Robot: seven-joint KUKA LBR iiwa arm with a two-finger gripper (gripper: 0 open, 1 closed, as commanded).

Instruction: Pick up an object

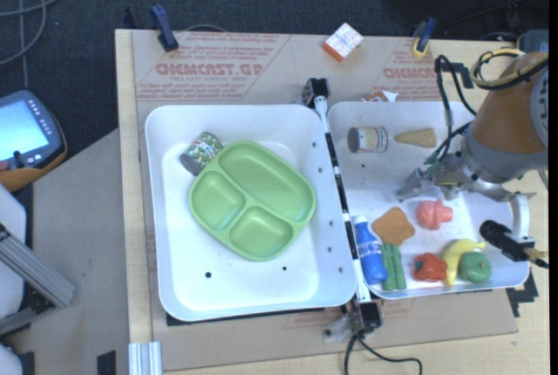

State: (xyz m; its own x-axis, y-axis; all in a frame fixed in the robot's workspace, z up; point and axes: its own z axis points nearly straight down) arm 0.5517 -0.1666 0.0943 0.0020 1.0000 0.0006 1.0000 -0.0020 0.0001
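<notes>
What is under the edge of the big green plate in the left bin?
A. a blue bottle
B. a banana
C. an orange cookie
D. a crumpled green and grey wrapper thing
D. A crumpled green and grey packet peeks out from under the upper left edge of the green divided plate in the left bin.

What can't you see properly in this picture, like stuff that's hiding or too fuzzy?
- The claw in the camera view: too small and blurry to make out clearly.
- The crumpled packet: partly tucked under the green plate, and its print is too blurred to read.
- The little can: label too small to read.
- The blue tube: lettering too small, lower end pressed against the bin's rim.
- The arm: cut off by the right edge.
</notes>
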